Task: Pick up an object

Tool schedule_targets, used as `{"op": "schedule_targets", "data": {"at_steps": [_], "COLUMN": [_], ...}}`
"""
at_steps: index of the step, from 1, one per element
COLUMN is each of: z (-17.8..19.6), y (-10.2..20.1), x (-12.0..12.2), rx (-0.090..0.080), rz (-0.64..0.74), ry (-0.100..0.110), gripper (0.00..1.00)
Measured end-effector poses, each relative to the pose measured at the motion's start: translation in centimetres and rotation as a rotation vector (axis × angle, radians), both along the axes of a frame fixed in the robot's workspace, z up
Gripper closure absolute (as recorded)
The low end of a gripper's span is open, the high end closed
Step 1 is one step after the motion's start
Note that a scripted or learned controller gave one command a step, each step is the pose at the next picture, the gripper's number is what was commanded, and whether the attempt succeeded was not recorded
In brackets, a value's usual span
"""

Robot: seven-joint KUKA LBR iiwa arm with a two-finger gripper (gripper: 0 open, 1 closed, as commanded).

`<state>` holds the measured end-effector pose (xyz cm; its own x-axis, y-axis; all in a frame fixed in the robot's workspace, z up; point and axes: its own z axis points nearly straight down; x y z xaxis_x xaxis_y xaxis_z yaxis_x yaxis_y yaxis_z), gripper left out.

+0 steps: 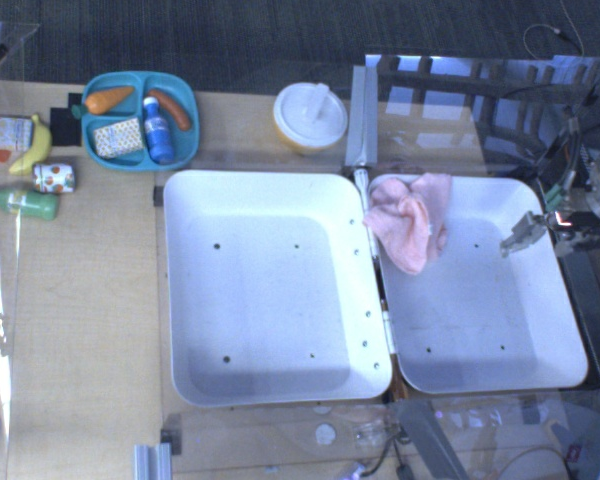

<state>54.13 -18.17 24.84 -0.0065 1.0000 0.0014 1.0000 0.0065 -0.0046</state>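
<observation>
Wooden bench (80,298), pink cloth (410,223) in right bin (480,368), claw (525,233) at its edge

A: What sits where on the bench (70,298)?

B: Two bins side by side: the left bin (270,288) mid-frame, the right bin (480,298) touching its right edge. A cloth (410,218) lies in the right bin's upper-left corner, against the shared rim.

A: And the gripper (525,233)?

B: Over the right bin's upper-right part, well apart from the cloth.

A: Behind the bins?

B: A lidded cup (310,116) above their junction, a tray (140,118) at upper left.
</observation>
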Motion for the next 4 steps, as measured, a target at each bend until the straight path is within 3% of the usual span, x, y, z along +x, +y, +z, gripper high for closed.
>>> {"op": "schedule_targets", "data": {"at_steps": [1,2,3,4], "z": [-14.7,-16.1,-16.1,-16.1], "y": [6.6,8.5,8.5,7.6], "x": [2.1,10.9,10.9,11.9], "rx": [0.002,-0.003,-0.003,0.000], "rz": [0.228,0.184,0.185,0.709], "ry": [0.002,-0.013,-0.013,0.012], "gripper": [0.00,0.00,0.00,0.00]}}
